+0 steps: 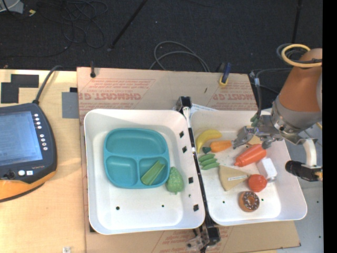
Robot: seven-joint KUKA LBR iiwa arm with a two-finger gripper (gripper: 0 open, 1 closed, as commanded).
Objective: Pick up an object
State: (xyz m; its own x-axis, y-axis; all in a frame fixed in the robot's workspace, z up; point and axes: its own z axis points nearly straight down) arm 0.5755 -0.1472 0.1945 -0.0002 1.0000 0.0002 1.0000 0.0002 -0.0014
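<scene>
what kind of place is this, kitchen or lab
Most likely a robotics lab: a robot arm reaches over white bins of toy food, a teach pendant lies beside them, and loose cables trail behind.

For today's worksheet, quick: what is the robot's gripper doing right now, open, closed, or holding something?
Gripper: cannot be told; it sits low in the right bin, just above the carrot.
</scene>
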